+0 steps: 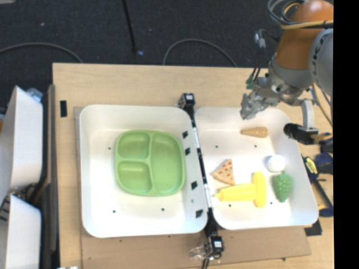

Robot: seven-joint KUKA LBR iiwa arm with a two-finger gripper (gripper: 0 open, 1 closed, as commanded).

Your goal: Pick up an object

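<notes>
The right bin (224, 220) holds a tan cone-shaped piece (254, 131) near its back, a pizza slice (225, 172), a yellow T-shaped toy (245, 191), a small white ball (276, 163) and a green bumpy piece (282, 186). My gripper (248, 112) hangs over the back edge of the right bin, just above and left of the tan cone. Nothing shows between its fingers.
The left bin (95, 217) holds a green divided plate (150, 162). A black divider with clips (196, 161) runs between the bins. Clamps and cables (314, 150) crowd the right bin's right rim. White boxes (22, 150) stand at the far left.
</notes>
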